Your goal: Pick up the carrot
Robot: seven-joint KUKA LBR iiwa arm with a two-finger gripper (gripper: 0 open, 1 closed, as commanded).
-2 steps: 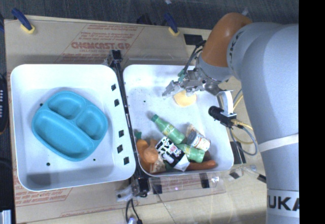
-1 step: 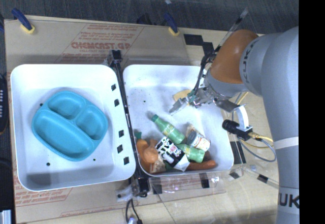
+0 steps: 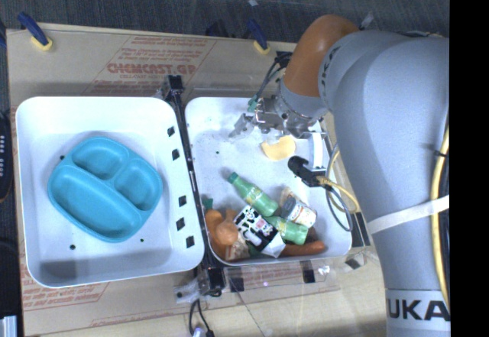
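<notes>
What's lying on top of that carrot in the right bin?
A black-and-white carton and a green bottle lie across the carrot, leaving its orange end showing; the rest is covered.

Two white bins point(image 3: 30, 175) on the bench, one blue divided tray point(image 3: 105, 187) in the far one from the claw point(image 3: 263, 120). Same bin as the claw: one yellow piece point(image 3: 277, 149) just beside it; further off, one green bottle point(image 3: 267, 208), one small jar point(image 3: 299, 214), one black-and-white carton point(image 3: 256, 230), one carrot point(image 3: 302, 248), one brownish round item point(image 3: 224, 234).
</notes>
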